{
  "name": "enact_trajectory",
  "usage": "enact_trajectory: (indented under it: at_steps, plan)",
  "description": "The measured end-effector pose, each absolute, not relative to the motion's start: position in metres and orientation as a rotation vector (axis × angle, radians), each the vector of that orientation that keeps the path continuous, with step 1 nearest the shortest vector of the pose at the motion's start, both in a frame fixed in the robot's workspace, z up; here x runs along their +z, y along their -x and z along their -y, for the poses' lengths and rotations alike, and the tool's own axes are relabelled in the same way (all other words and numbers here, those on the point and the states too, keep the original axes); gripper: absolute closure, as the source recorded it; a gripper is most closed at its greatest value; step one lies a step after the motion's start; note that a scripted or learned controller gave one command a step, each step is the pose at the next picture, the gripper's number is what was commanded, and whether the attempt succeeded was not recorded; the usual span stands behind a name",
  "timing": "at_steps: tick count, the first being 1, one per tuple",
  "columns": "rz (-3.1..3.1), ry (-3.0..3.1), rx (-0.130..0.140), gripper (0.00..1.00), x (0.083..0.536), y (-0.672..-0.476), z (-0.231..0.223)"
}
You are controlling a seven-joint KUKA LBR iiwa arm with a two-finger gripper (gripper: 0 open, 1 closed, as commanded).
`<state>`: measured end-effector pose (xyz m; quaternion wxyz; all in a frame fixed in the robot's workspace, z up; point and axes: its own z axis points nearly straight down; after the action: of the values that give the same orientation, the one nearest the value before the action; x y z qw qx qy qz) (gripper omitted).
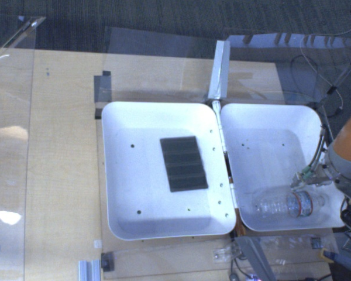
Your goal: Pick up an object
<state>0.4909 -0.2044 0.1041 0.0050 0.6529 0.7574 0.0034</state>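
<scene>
We see a pale wooden bench (58, 174) bearing two shallow white bins side by side, touching along their inner edges. The left bin (123, 215) and the right bin (263, 122) sit toward the bench's right part.

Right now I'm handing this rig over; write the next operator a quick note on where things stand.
Hand: low over the right bin, near its right wall; whether it is open or shut can't be told.
Things: clear plastic bottle lying on its side at the right bin's front, just below the hand. Dark flat pad in the middle of the left bin.
Done: nothing lifted.
Left: grip an object and raise it.
</scene>
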Motion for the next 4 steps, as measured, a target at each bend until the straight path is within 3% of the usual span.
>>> enact_trajectory:
  at_steps: [1,4]
  plan:
    - [-2.372,-2.045,0.011,0.00,0.104,-0.491,0.204]
    - [-2.443,-1.958,0.006,0.00,0.089,-0.490,0.202]
